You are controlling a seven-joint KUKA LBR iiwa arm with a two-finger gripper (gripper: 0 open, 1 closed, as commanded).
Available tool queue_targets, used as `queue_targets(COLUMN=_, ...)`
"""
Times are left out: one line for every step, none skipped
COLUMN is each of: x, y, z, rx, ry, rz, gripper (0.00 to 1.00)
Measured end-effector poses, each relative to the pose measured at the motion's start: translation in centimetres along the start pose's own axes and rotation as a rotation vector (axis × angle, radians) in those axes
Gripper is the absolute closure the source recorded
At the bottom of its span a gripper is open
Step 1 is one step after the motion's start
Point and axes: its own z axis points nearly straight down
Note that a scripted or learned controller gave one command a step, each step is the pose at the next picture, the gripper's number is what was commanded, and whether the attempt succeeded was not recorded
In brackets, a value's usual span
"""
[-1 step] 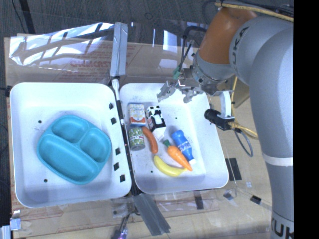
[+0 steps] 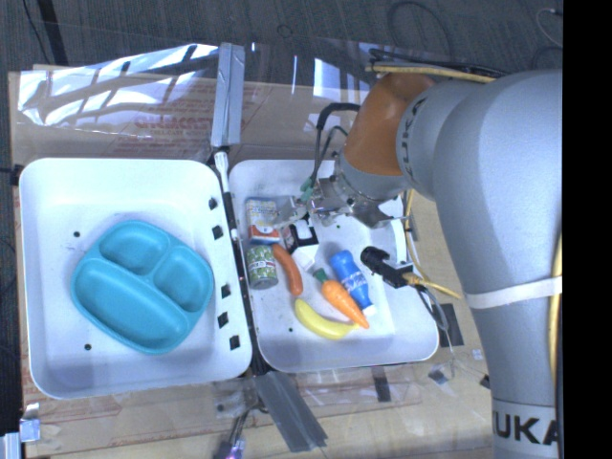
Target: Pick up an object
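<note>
My gripper (image 2: 304, 220) hangs low in the right bin (image 2: 411, 338), over its upper left part. Just left of it lies a small can with a red and blue label (image 2: 260, 215). Below that stands a green-labelled can (image 2: 261, 267), and an orange-red sausage (image 2: 288, 269) lies beside it, directly under the gripper. Further right are a blue bottle (image 2: 351, 277), a carrot (image 2: 341, 300) and a yellow banana (image 2: 320, 320). Nothing is visibly held.
The left bin (image 2: 48, 352) holds a blue divided plate (image 2: 142, 283). The grey arm covers the right bin's upper right part and the bench's right side. A taped divider (image 2: 226, 113) runs between the bins at the back.
</note>
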Motion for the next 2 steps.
queue_targets(x=0.0, y=-0.1, z=-0.8, rx=0.005, ry=0.001, rz=-0.005, gripper=1.0)
queue_targets(x=0.5, y=0.8, z=-15.6, rx=0.011, ry=0.002, rz=-0.044, gripper=1.0)
